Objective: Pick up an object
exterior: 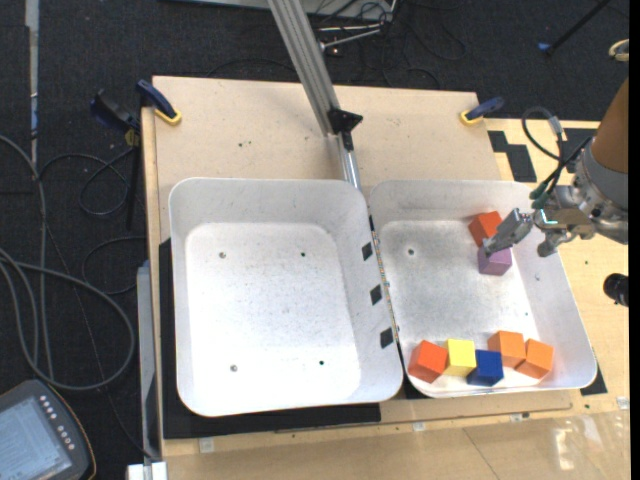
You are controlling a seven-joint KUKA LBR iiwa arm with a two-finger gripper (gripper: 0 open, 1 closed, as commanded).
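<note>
At the near edge of the right bin (560, 298), a row of blocks lies against the rim: an orange block (429, 359) at the left end, then a yellow block (461, 354) touching it, a blue block (488, 367) slightly nearer the rim, and two more orange blocks (510, 347) (538, 357) side by side at the right end. Farther in, about mid-bin, a purple block (494, 260) sits on the bin floor, and just beyond it, touching or almost touching, is a tilted orange block (484, 226). The gripper (512, 230) reaches in from the right over this pair, its grey tip right above the purple block and against the orange one; whether it is released or clenched on anything cannot be told from this angle. The left bin (200, 268) lies just beside the right bin, their rims meeting along the middle. Both rest on the pale wooden worktop (260, 128), with clamps at its far corners.
</note>
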